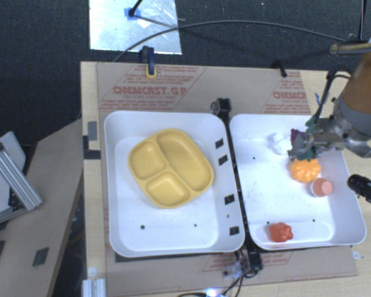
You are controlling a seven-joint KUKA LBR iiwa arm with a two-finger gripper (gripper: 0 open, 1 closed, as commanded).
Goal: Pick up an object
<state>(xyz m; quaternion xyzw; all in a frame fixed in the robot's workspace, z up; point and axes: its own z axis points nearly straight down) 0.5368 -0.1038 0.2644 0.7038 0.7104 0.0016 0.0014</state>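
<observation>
Camera view shows the claw (303, 148) positioned low in the right bin (260, 184), directly above and apparently touching the top of the orange object (305, 171). The step in hand is judged to be the approach or closing phase of a pick; no object is seen lifted clear of the bin floor. Whether the claw is parted or closed cannot be told, as its tips are merged with dark hardware against the orange object.

The orange object lies in the right half of the right bin, with a pink cup-shaped item (322, 187) just beside it toward the near right. A small white item (277, 142) lies near the claw on its left side. A red object (281, 231) rests well apart, near the front wall of the same bin. A yellow divided tray (170, 167) is held in the left bin (120, 228).

The arm (365, 98) is extended inward from the right edge, with the wrist angled down and leftward over the counter (173, 85).

The next move is judged to require a firm closure on the orange object, followed by a straight vertical lift. Care is called for so that the pink item alongside is not caught or displaced.
</observation>
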